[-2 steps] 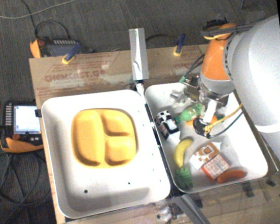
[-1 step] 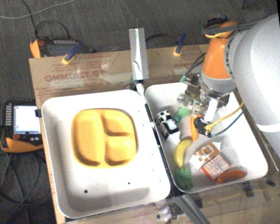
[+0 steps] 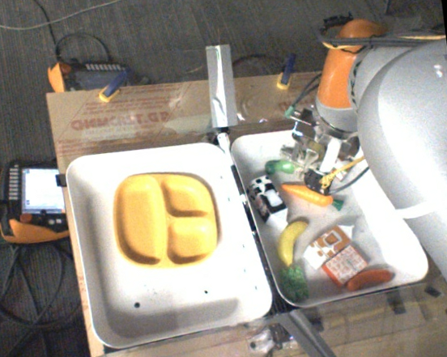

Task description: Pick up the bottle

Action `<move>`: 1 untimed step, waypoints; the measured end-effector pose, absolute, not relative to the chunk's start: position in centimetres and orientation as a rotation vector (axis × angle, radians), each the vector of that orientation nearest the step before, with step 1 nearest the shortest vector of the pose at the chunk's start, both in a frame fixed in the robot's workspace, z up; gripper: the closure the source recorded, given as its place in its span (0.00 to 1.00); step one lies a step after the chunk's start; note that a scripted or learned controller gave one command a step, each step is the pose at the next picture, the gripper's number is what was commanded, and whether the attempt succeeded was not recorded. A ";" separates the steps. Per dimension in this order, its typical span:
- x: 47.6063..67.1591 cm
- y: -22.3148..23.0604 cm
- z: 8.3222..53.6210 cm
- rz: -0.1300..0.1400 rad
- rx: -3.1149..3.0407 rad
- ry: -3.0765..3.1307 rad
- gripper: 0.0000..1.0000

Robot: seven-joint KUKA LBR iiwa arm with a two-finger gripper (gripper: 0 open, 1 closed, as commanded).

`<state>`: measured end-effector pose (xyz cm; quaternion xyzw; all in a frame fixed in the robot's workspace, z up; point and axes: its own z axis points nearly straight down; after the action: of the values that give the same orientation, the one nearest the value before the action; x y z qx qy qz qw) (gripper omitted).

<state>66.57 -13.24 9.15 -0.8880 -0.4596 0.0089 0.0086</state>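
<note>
In the back part of the right bin (image 3: 414,259), a small green bottle (image 3: 278,168) appears to lie on its side, partly covered by the gripper. The gripper (image 3: 309,157) hangs low over the bin's back, just to the right of the bottle's visible green end and close to or touching it. Cables and the wrist hide the gripper's tips. The grey arm with its orange band (image 3: 339,77) comes in from the upper right.
An orange carrot (image 3: 309,196) lies just in front of the gripper. A black-and-white object (image 3: 266,196), a banana (image 3: 291,240), a green vegetable (image 3: 294,283), an orange-and-white box (image 3: 340,255) and a red sausage (image 3: 370,279) share that bin. A yellow divided plate (image 3: 166,217) sits in the left bin (image 3: 110,311).
</note>
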 end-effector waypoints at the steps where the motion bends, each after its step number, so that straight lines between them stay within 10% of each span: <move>1: 66.4 -14.1 9.0 0.030 -2.790 -1.438 0.00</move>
<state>66.44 -14.12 8.95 -0.8888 -0.4582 0.0094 0.0016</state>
